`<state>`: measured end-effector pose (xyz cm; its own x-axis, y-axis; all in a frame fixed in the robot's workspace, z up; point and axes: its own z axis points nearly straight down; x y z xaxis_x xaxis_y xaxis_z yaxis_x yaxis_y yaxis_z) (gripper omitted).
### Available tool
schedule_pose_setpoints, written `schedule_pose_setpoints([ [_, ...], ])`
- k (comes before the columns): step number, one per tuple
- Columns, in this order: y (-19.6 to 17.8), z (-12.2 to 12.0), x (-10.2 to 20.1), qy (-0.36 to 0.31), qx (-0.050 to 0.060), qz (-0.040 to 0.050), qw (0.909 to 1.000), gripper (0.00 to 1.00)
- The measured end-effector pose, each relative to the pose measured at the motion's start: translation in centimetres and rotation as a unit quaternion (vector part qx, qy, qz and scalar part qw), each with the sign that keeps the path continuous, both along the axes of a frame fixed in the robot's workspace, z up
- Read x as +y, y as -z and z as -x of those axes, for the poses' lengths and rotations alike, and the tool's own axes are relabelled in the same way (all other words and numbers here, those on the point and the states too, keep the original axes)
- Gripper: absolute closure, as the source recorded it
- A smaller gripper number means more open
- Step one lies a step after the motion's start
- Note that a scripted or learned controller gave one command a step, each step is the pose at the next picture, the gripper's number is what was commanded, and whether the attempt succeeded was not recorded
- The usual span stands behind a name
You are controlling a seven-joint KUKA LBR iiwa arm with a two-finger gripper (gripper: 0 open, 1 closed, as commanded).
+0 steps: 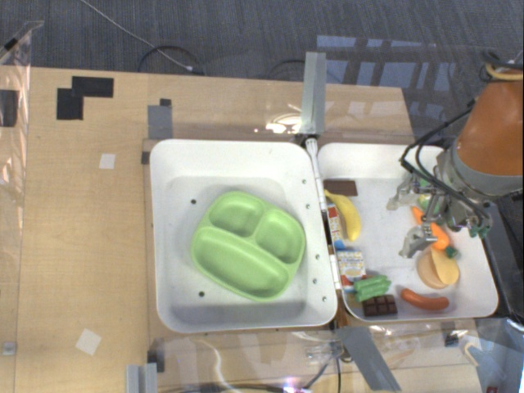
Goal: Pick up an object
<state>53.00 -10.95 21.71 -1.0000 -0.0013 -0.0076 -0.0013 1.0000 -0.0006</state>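
Observation:
My gripper [408, 219] hangs low over the right bin [377, 166], reaching in from the right under the orange wrist band. Its two silvery fingers [400, 196] stand apart, open, with bare bin floor between the tips. An orange carrot [440, 236] with a green top lies just right of the tips, partly under the gripper body. A tan round bread piece [435, 270] sits just below it. A yellow banana [347, 214] lies to the left, by the bin's inner wall.
A red sausage [424, 300], a chocolate bar [379, 305], a green item [372, 286], a small carton [350, 262] and a brown block [341, 188] share the right bin. The left bin [176, 178] holds a green divided plate [248, 243].

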Motion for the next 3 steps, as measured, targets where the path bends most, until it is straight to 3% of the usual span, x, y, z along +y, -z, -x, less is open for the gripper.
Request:
schedule_pose_setpoints([
  [1, 10.9, -2.8, -3.5, -0.012, 0.005, -0.0010, 0.9999, 0.00],
  [2, 12.6, 0.8, -4.1, -0.072, -0.006, 0.0020, 0.9974, 0.00],
  [3, 11.1, 0.2, -4.0, -0.076, -0.015, 0.0042, 0.9970, 1.00],
])
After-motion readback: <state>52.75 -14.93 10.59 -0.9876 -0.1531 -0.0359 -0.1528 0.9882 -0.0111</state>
